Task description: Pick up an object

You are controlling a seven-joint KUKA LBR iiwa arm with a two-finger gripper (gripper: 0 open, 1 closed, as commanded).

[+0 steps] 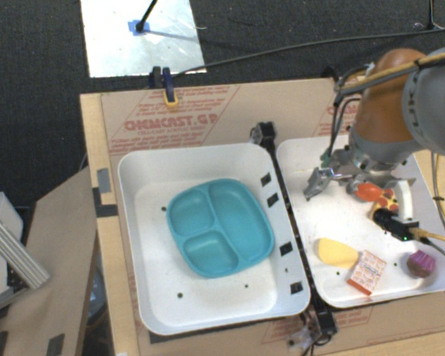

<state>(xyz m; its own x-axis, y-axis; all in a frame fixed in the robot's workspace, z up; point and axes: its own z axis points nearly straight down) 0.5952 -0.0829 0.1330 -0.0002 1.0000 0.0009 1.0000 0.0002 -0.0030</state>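
Over the right bin [329,292], the hand [318,180] hangs at the far-left part, its fingers spread a little with nothing between them. Nearest to it is the orange toy [369,192], just to its right and slightly nearer. Further toward the near side lie a yellow piece [337,251], a red-and-white packet [367,272] and a purple object [420,263]. Bare floor lies below the hand; the dividing wall stands close on its left. The left bin [152,295] holds a teal tray [220,227].
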